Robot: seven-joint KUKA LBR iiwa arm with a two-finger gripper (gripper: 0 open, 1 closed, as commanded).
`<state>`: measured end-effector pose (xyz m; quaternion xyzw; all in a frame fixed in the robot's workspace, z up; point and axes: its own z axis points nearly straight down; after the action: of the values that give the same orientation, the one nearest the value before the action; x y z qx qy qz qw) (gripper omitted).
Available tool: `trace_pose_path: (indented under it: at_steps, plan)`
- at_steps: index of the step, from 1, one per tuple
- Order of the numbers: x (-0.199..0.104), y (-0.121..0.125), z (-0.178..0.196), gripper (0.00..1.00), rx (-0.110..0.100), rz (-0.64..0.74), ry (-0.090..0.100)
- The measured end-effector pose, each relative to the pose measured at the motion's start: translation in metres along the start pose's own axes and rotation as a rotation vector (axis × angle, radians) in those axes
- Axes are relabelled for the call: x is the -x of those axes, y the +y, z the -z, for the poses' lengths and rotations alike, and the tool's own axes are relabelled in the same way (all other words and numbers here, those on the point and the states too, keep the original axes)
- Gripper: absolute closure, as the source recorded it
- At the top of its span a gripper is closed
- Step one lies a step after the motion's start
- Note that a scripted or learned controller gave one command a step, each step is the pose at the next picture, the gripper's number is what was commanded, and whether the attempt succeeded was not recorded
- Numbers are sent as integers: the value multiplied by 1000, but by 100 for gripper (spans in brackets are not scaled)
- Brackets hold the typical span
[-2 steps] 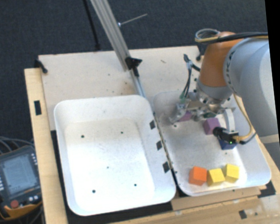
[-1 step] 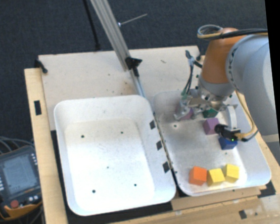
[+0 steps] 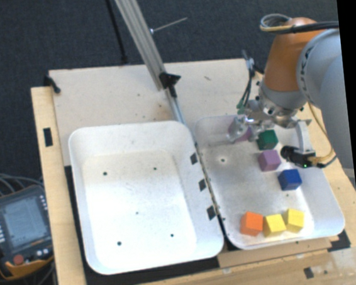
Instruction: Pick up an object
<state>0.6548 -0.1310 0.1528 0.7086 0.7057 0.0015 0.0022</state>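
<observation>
The right bin (image 3: 233,183) holds several small blocks. A green block (image 3: 267,139) lies at the back right, right under the wrist. A purple block (image 3: 269,159) sits just in front of it, and a blue block (image 3: 289,179) lies further front and right. An orange block (image 3: 251,223) and two yellow blocks (image 3: 275,224) (image 3: 295,219) line the front edge. My gripper (image 3: 245,129) hangs low over the back of the right bin, just left of the green block. A pinkish blur shows at its tip.
The left bin (image 3: 139,193) lies beside the right one. A slanted metal pole (image 3: 145,41) rises from the bench behind the bins. A pendant with a screen (image 3: 19,222) sits off the bench at the left.
</observation>
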Motion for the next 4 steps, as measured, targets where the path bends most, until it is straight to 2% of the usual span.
trace_pose_path:
  at_steps: [1, 2, 3, 4]
  plan:
    - [4, 3, 44, 100, 0, 2, 0]
    - [6, 5, 109, 100, 3, 6, -1]
    - [-49, -2, 105, 100, -7, 10, 1]
    - [-106, 9, 96, 100, -4, 11, 1]
